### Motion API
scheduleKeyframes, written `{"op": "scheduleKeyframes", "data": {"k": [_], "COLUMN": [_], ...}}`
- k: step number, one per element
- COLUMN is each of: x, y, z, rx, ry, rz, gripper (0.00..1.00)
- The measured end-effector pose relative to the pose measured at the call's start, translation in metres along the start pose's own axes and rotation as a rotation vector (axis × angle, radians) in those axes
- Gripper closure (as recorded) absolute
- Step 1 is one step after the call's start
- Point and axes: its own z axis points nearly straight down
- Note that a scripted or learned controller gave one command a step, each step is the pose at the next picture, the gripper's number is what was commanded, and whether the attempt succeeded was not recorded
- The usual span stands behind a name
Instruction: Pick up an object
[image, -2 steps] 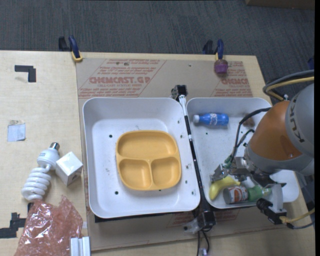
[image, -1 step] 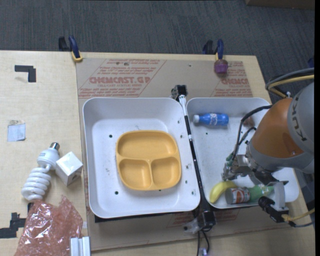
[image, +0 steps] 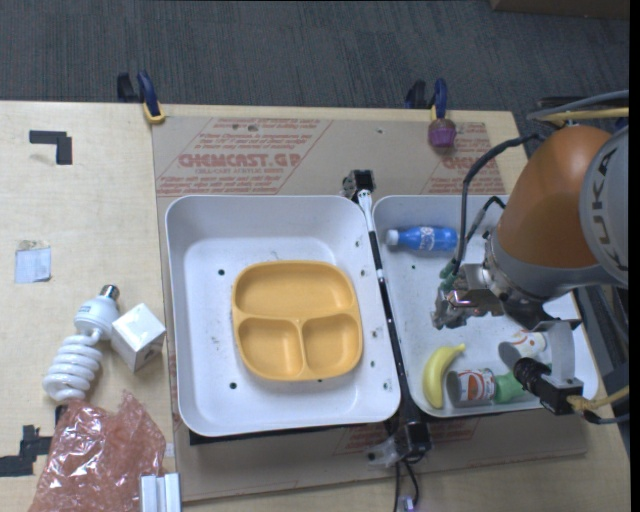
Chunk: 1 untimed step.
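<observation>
Gripper (image: 452, 305) over the right bin (image: 410, 215), right of frame centre; jaw state impossible to tell. Below it, a banana (image: 438, 374) beside a small can (image: 473, 386). Above, a blue bottle (image: 423, 239); in the left bin (image: 200, 400), a yellow tray (image: 296, 320).

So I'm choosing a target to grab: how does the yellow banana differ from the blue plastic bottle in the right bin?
The yellow banana is curved and lies near the bin's front; the blue plastic bottle is straight and lies near the back. The banana runs front to back, the bottle crosswise. Both lie flat in the right white bin.
</observation>
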Motion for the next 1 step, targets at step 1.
{"op": "scheduleKeyframes", "data": {"k": [1], "x": [0.0], "y": [-0.0001], "z": [0.0], "rx": [0.0], "ry": [0.0], "rz": [0.0], "gripper": [0.0]}}
